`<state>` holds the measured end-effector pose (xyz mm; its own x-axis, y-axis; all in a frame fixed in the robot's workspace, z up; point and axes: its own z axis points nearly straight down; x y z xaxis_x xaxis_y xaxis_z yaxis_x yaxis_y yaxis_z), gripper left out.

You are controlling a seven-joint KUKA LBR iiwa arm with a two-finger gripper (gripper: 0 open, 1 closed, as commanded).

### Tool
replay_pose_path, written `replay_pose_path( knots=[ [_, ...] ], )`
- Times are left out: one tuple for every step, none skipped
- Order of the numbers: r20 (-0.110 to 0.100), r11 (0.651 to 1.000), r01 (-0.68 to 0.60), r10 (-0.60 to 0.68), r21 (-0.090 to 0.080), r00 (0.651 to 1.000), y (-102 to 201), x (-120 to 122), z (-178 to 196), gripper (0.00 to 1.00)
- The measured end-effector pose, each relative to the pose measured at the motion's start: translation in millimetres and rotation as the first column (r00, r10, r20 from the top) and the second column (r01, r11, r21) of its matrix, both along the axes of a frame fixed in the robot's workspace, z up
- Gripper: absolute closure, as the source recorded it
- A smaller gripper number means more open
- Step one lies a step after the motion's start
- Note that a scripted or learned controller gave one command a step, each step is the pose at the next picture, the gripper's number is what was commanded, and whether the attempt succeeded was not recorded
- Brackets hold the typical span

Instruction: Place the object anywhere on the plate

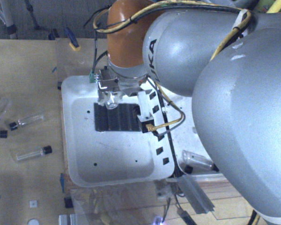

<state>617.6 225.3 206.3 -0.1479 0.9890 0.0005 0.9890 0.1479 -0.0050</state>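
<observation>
Arm: the grey arm [215, 78] fills the right and upper part of the view, its orange band [126, 29] sitting above the wrist; yellow and black cables run over it.
Jaws: the gripper [113, 97] hangs over the upper part of the left white bin; whether the jaws are open or closed cannot be told, and nothing can be made out between them.
Plate: a dark, ribbed rectangular plate [117, 118] lies on the floor of the left bin, just below the wrist and partly covered by it.
Object: the task's object cannot be picked out; no item is seen lying on the bare part of the plate.
Left bin: the white bin [112, 163] has a bare floor below the plate, marked by a few small dark dots.
Bench: on the wooden bench [23, 78] left of the bin lie several clear vials with black caps [33, 152], well apart from the bin.
Background: a blue clip [73, 42] lies near the bench's top edge.
</observation>
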Motion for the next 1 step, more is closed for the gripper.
replay_pose_path(
  knots=[
    [0.008,0.938,-0.346,0.346,0.001,0.938,-9.9,48.3,-33.3,1.0]
  ],
)
